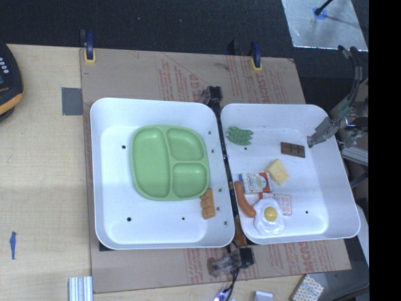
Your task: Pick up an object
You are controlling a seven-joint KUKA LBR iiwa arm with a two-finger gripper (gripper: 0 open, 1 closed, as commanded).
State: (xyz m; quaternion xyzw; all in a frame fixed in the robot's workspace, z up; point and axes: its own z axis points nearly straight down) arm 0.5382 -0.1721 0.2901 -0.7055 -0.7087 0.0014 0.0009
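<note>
In the right bin (326, 199), the sausage (245, 200) lies lengthwise toward the camera; claw (315, 138) state unclear

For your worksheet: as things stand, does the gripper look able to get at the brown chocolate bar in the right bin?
Probably yes. The gripper sits at the right bin's right edge, and the chocolate bar lies just left of it on bare floor, apart from the cheese wedge.

- claw (317, 137) at right bin's (338, 187) far rim: fingers too small and blurred, open/shut unreadable
- orange-black device (7, 80) cut off at left edge
- packet (255, 182) print too small to read
</note>
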